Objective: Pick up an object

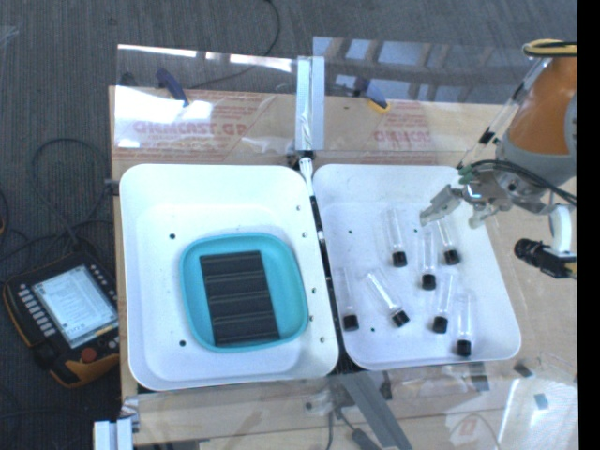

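The arm [548, 111] reaches in from the right, wrist bent toward the right bin [356, 190]. Its end effector [461, 208] hangs over the bin's upper right part, fingers spread, gripping nothing. Black-capped vials [395, 239] lie scattered below it; the left bin [150, 195] holds a teal tray [192, 279].

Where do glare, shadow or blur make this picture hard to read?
Camera view: glare streaks the clear panel behind the bins; the white right bin washes out the clear tubes, leaving mainly their black caps; the gripper looks soft; shadows are faint.
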{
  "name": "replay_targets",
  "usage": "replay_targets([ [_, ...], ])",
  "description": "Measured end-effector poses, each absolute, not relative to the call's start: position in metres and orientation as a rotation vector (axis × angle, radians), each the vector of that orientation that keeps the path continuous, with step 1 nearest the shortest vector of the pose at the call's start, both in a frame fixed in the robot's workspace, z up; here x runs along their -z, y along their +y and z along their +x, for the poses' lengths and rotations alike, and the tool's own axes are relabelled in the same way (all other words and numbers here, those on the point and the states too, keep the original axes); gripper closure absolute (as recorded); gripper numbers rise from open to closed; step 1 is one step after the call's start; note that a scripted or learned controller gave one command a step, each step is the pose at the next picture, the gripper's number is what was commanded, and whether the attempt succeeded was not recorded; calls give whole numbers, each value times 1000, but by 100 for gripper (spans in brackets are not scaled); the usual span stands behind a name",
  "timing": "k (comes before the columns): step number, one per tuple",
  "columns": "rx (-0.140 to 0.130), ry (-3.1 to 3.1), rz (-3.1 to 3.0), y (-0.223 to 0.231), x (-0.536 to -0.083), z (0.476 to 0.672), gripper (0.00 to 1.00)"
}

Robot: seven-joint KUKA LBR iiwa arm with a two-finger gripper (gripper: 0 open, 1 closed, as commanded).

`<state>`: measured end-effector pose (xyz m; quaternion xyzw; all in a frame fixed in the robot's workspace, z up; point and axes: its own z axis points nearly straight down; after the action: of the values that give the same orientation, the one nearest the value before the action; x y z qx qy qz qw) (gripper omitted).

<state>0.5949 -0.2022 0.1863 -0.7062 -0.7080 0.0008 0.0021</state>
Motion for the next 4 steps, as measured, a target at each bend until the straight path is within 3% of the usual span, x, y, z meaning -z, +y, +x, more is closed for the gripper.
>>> replay_targets([
  [1, -5, -2299, -2139, -203, -95, 589, 0],
  [2, 9, -2311, -2147, -206, -92, 503, 0],
  [3, 13, -2311, -2145, -204, -100, 504, 100],
  [4, -4, -2132, -2304, -141, -201, 542, 100],
])
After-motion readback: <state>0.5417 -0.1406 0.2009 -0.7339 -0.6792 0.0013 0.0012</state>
